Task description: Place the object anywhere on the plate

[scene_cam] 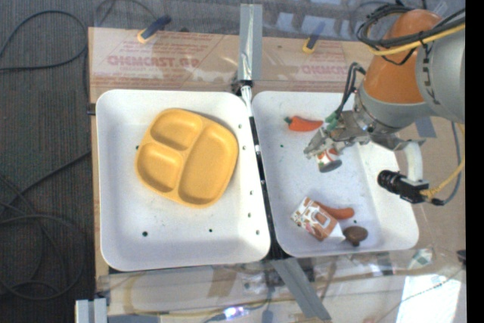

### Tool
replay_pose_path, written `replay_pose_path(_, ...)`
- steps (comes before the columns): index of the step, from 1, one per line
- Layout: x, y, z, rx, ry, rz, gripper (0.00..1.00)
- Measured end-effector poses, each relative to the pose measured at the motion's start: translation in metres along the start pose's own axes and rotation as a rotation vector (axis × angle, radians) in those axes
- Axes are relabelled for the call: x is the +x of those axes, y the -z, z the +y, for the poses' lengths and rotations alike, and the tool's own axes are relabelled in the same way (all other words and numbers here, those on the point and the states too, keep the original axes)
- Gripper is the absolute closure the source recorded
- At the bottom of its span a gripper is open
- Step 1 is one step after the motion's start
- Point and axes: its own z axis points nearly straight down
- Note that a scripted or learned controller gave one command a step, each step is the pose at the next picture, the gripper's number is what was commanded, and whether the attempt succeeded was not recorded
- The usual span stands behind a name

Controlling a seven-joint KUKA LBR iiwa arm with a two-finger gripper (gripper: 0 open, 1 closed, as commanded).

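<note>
1. Where the cardboard [189, 60] lies under the two bins, faded red letters can be seen, but they are too washed out to read for sure.
2. There are two white bins: the left bin [121, 231] and the right bin [393, 227], side by side and touching.
3. One yellow plate [187, 156] sits in the left bin. It has three hollow parts.
4. The right bin has a few small things in it. One carrot [304, 123] lies near the top. One small red and white carton [314, 218] lies near the bottom, with one sausage [342, 213] touching it and one brown lump [355, 235] just beside it.
5. The gripper [327, 151] is low over the right bin, below the carrot. A small red and white thing [328, 159] is at its tips. Whether the fingers are apart or squeezed on it cannot be told.
6. Two clips, one blue and yellow [153, 28] and one yellow [312, 41], sit on the cardboard.
</note>
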Motion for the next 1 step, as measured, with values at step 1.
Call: replay_pose_path(1, 0.0573, -0.0100, 0.0724, -0.001, 0.150, 0.000, 1.00)
